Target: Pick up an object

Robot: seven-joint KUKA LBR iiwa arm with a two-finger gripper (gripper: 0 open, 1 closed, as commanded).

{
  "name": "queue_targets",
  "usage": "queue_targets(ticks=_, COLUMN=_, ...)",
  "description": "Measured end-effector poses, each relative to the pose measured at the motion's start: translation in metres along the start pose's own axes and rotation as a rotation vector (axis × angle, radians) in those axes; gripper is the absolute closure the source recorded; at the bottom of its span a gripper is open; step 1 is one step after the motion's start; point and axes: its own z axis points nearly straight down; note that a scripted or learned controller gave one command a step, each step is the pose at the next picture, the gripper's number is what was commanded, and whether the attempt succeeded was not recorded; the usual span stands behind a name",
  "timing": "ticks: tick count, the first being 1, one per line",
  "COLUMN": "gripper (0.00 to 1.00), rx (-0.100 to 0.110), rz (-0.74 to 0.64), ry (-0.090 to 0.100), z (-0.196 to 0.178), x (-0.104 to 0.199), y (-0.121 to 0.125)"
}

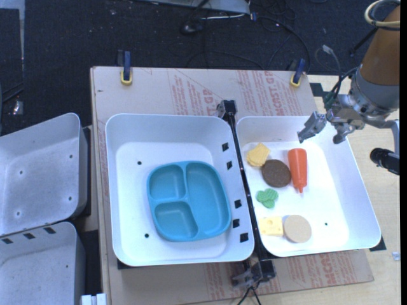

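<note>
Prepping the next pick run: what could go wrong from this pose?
1. The toy food in the right bin is bunched: the carrot lies against the brown disc, so closing on one may nudge or drag the other.
2. The end effector is open above the bin's far rim; a straight descent could clip that wall.
3. The flat tan disc touches the yellow block and offers little to pinch.

- The bench (191, 88) has a brown cardboard-like top with red print.
- Two shallow white bins, the left bin (121, 170) and the right bin (356, 202), sit on it, touching.
- Yellow clamps (126, 76) grip its far edge.
</note>
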Motion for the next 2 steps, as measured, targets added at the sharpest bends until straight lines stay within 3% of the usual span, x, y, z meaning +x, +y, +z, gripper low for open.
queue_targets(ticks=1, gripper=0.0, rx=-0.012, rz=-0.003, ry=-0.002, z=-0.007, x=0.001, y=0.002)
queue_targets(ticks=2, gripper=0.0, rx=-0.008, rz=-0.001, ry=-0.002, z=0.043, x=-0.005, y=0.01)
